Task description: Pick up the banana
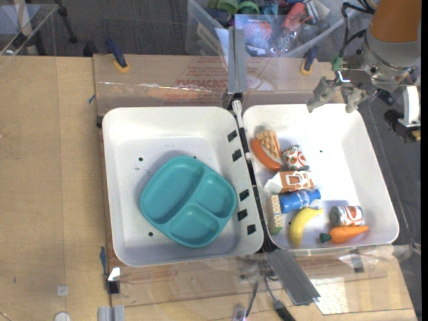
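Approach is the step in hand, judging by the layout: the jaws (336,97) hang spread wide and empty above the far rim of the right bin (374,156), well apart from the banana (302,223), which lies near the bin's front wall, toward its left side; a clean pick would call for bringing the jaws forward and leftward until they stand directly over the fruit, turned so the fingers close across its narrow width rather than along its length, and descending only once clear of the neighbours; crowding looks the main hazard, since a blue-and-white carton (298,200) lies just beside the banana's upper end, a small box (275,213) stands close on its left, and a carrot (346,233) and a tin can (348,214) lie a little to its right; the banana itself is short, plump and bright yellow, gently curved, lying roughly lengthwise from front to back, its skin smooth and probably slippery plastic, so a grip at the thickest middle seems wisest; the left bin (127,132) on the table holds a teal divided plate (187,200), which plays no part here.
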Controlling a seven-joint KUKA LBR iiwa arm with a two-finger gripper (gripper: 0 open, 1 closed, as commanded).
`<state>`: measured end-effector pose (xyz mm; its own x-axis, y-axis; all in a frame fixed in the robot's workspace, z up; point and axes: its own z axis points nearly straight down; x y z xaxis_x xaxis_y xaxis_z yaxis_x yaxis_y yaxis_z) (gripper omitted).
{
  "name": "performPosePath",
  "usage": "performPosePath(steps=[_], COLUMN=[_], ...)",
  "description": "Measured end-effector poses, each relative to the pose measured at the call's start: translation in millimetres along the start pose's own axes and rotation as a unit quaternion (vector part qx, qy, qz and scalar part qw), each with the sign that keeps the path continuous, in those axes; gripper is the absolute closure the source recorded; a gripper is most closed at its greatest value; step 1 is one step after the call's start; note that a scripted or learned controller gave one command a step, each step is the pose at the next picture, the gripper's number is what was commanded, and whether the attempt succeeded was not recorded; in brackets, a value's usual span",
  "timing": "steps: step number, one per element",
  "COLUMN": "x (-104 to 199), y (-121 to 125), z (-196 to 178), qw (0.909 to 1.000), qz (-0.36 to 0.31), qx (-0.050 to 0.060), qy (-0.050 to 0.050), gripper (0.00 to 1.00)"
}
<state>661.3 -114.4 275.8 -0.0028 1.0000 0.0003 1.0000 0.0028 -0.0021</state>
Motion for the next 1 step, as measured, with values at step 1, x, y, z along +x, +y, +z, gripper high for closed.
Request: performPosePath(steps=[1], x=[-47.3], y=[-42.8], z=[94.2], qw=[0.9997], qz=[-0.025], qx=[0.000], qy=[0.000], gripper=[0.00])
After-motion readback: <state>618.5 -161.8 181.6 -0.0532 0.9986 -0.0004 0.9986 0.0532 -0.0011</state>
